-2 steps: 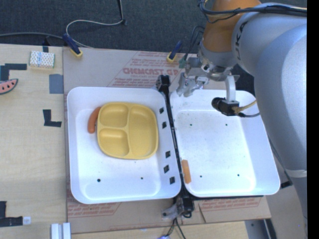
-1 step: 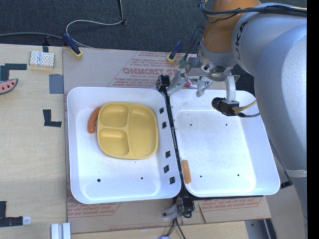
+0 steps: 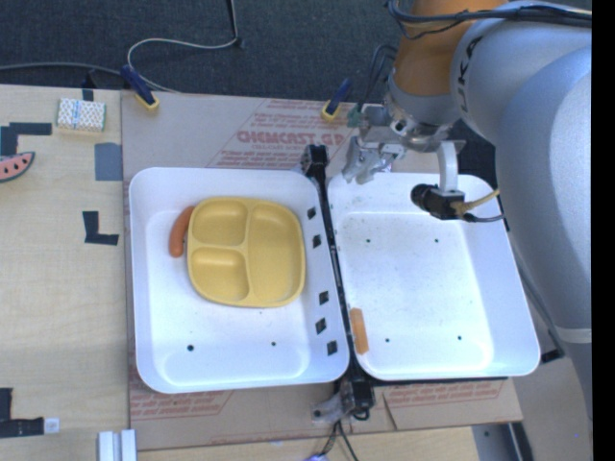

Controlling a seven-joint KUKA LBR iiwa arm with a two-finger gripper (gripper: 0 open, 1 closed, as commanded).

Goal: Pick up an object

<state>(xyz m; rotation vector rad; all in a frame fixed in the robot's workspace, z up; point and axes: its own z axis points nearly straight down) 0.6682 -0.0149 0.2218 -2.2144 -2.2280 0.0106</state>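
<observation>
Well, yellow plate [image 3: 245, 252] in left bin [image 3: 154, 353]

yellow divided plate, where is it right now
The yellow divided plate lies in the left bin in the camera view, toward its far half, with an orange sausage-shaped piece against its left edge.

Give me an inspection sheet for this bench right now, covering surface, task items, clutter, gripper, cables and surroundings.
Surface: two white bins side by side, left bin and right bin, on cardboard.
Job's things: yellow divided plate in the left bin; orange sausage against the plate's left edge; small orange piece at the right bin's left wall.
Clutter: dark specks on both bin floors.
Gripper: gripper above the right bin's far left corner; nothing seen between its fingers.
Cables: white cable on the dark floor beyond the bench.
Surroundings: black tape marks and a watermelon slice toy on the wooden top at left.
</observation>
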